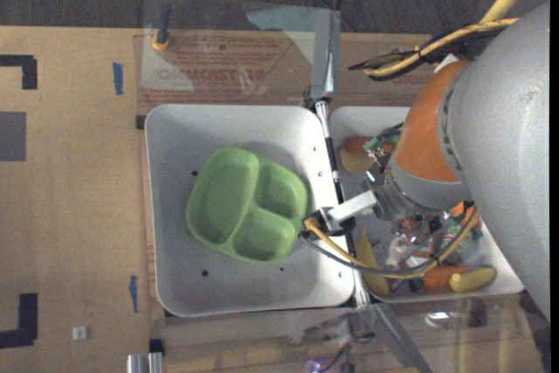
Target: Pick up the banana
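A grey robot arm [507,144] with an orange band [428,135] reached from the right down into the right-hand of two white bins.

The left bin [175,188] held a green divided tray [247,205], tilted at an angle near its middle. The right bin [349,122] was largely covered by the arm. The banana [370,266], yellow and curved, lay along that bin's lower left side, just beside the divider between the bins. Near it, at the bin's lower edge, lay an orange carrot-shaped toy [434,279] and a small yellow piece [472,278]. A reddish round object [354,155] sat in the upper part. The gripper [410,231] hung low among the clutter, just right of the banana; whether it was wide, narrow or holding anything could not be told.
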Controlling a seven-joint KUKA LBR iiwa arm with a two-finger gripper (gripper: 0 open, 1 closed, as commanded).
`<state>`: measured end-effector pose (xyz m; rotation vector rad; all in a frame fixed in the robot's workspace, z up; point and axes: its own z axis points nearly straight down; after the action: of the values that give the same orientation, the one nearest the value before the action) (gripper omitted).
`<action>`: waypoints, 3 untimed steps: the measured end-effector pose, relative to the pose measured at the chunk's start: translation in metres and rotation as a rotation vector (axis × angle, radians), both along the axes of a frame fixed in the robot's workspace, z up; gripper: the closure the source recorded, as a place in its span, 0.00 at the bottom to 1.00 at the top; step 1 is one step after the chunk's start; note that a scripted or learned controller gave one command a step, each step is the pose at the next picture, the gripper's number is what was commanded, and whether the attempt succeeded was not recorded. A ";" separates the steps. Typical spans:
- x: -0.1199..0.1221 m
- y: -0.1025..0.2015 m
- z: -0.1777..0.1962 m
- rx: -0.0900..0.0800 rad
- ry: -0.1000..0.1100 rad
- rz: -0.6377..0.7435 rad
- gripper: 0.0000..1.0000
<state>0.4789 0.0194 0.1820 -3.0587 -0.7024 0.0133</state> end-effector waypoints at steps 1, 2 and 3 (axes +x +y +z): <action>0.000 0.057 0.000 -0.003 -0.004 -0.247 0.00; 0.003 0.093 -0.074 0.000 -0.014 -0.257 0.00; 0.000 0.098 -0.055 -0.003 -0.004 -0.253 0.00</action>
<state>0.4792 0.1174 0.1267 -3.1259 -0.3107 0.0075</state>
